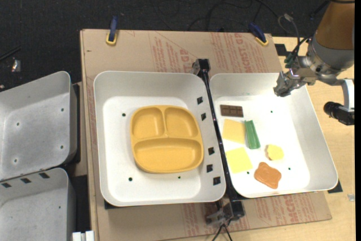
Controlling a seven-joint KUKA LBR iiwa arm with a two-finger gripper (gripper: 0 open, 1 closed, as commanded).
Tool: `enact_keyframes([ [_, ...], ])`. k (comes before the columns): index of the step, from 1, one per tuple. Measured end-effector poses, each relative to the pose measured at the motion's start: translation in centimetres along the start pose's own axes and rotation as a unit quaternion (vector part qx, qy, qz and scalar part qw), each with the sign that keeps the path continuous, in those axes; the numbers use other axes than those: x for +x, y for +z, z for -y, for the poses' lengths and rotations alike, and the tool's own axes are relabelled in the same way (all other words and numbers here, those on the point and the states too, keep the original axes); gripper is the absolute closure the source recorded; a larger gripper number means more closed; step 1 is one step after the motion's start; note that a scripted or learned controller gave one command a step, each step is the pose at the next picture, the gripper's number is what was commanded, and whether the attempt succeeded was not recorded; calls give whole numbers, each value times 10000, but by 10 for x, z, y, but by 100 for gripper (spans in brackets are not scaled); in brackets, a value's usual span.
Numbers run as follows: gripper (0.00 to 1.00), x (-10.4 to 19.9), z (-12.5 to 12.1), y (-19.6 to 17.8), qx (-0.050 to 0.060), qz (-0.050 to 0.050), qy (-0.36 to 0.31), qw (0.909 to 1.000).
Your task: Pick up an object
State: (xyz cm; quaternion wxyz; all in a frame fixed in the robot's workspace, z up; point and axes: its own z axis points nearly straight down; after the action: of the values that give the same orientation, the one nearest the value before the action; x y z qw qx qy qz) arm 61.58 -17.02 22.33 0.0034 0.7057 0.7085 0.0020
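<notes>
Approach step. Gripper hovers over right bin's far corner; finger state: cannot tell. Food pieces near bin's left side, well apart. Next: travel toward green piece, descend.

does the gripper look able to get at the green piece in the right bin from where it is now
Probably yes. The gripper sits over the right bin's far corner, and the green piece lies uncovered, though close beside a yellow square.

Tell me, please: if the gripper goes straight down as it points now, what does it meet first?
Probably the bare floor of the right bin near its back corner. The gripper hangs there, apart from the brown block and green piece. Depth is unclear.
</notes>
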Motion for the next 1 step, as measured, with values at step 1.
enact_keyframes([
  [1,100,0,-1,-43,13,-1,5,10000],
])
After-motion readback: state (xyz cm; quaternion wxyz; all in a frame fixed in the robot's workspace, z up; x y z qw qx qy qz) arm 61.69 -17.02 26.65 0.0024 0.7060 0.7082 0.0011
